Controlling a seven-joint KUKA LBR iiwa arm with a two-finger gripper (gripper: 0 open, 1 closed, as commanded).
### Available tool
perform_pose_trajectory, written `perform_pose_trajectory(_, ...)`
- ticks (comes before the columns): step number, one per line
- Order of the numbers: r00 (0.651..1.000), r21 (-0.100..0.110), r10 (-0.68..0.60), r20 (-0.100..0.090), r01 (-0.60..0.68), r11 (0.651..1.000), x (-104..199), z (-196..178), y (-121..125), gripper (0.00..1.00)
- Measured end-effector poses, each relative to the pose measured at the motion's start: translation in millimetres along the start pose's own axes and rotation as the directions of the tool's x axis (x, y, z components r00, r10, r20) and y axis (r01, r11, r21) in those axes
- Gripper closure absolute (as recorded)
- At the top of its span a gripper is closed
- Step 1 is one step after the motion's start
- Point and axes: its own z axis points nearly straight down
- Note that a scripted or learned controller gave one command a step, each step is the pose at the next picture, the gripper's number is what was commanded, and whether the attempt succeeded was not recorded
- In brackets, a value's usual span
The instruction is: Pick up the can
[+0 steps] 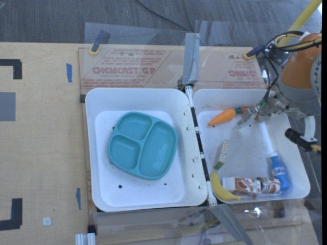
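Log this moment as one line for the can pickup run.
pincer: over right bin, beside carrot | can: lying by front wall, untouched | banana: next to can | plate: left bin

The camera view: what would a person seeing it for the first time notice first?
Probably the teal divided plate, lying alone in the left bin. Next, the arm's orange band at the upper right, with the gripper low over the right bin beside the toy carrot. Along that bin's near edge lie a banana, the can on its side and a blue-capped tube.
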Motion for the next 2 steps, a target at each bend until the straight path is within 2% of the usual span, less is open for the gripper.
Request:
perform_pose_trajectory(1, 1.000, -0.010, -0.001, 0.021, 0.001, 1.000, -4.3, -12.1, 1.3, 1.00)
perform_pose_trajectory(2, 1.000, -0.004, -0.007, 0.004, 0.007, 1.000, 3.5, -11.9, 3.7, 0.00)
